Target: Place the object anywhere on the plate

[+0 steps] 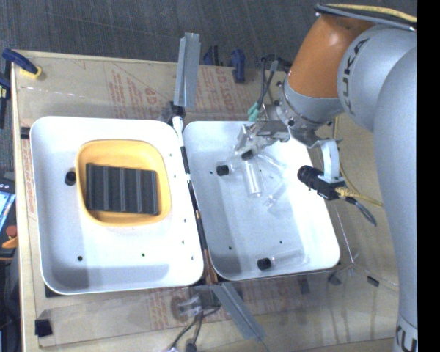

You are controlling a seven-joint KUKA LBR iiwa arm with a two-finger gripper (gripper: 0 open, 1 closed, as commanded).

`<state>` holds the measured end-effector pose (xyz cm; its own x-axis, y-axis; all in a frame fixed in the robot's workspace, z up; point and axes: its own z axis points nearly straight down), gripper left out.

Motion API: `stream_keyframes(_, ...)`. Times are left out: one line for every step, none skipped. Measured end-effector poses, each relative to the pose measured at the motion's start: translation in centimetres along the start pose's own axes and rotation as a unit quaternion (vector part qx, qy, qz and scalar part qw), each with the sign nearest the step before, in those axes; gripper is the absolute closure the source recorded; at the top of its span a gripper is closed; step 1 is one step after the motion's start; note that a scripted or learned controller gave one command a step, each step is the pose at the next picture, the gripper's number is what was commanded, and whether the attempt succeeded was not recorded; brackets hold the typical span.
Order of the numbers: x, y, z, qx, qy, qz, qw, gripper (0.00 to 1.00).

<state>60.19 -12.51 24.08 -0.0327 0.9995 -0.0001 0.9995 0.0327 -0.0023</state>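
We see the grey arm's end effector hang over the far part of the right white bin; we cannot tell its state. A clear plastic tube-like object lies on that bin's floor just below it. Left of that bin, the yellow square plate with a dark ribbed centre sits in the left white bin.
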Motion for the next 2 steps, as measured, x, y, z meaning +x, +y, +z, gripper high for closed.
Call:
stream_keyframes(7.4,1.4,3.1,0.002,0.001,-0.120,0.9928,1.00)
stream_keyframes(12.1,0.9,3.6,0.002,0.001,-0.221,0.9754,1.00)
